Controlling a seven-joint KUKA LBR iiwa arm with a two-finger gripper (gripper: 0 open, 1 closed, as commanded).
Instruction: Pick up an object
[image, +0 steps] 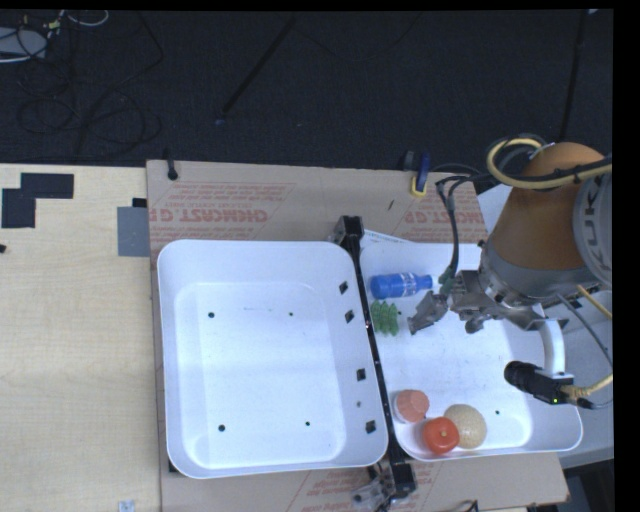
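In the right bin (480, 395) lie a blue bottle (400, 285) near the back left, a small green object (385, 318) just in front of it, and at the front a pinkish round piece (411, 405), a red ball (439, 435) and a beige ball (466, 425). My gripper (428, 312) hangs over the bin's left half, right of the green object and just below the bottle, with its dark fingers spread and nothing between them. The arm's orange band (545, 215) rises behind it on the right.
The left bin (260, 355) stands beside the right one, with a black divider clip strip (362, 330) between them. Both sit on a cardboard sheet (260, 200). Cables (450, 220) trail from the arm, and a black fitting (535, 380) juts over the bin's right side.
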